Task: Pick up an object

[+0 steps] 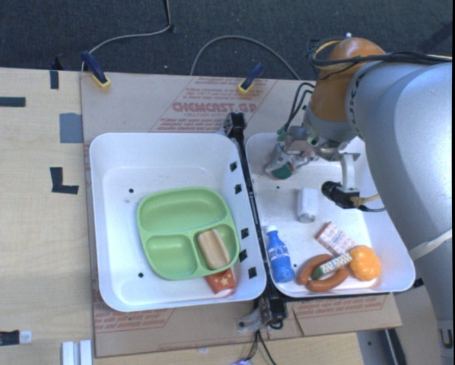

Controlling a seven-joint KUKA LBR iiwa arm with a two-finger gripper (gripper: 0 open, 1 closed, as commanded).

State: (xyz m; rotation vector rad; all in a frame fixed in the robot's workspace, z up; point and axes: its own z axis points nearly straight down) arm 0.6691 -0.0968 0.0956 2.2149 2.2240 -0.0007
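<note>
Jaws (279, 166) hang over the right bin (395, 280); cardboard (205, 109) lettering too blurred to read.

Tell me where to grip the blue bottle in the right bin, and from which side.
Grip the blue bottle across its mid-body, coming straight down from above. It lies flat, its long axis running up and down the view, white cap end farther from the camera. The divider wall sits close on one side, so set the jaws carefully across its narrow width.

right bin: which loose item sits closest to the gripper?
The small grey-white cylinder, lying just below the gripper. The blue bottle, red-white packet, orange fruit and sausage ring lie nearer the front rim.
</note>
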